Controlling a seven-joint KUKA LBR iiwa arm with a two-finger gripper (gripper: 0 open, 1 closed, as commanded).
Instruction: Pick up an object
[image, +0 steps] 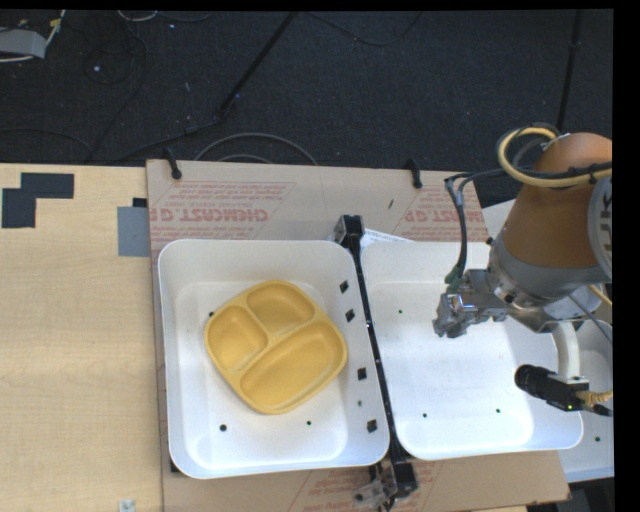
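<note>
- I see the yellow divided plate (276, 346) lying flat in the left bin (185, 300).
- My gripper (452, 322) hangs over the right bin (480, 430) — I cannot tell its state.

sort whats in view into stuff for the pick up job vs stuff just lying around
For the job:
yellow divided plate in the left bin
gripper over the right bin

Lying about:
cables on the dark floor
cardboard sheet under the bins

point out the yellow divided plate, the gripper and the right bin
yellow divided plate (276, 346): camera view, on its central ridge.
gripper (450, 322): camera view, at the finger end over the right bin.
right bin (470, 420): camera view, on its bare white floor.
</note>
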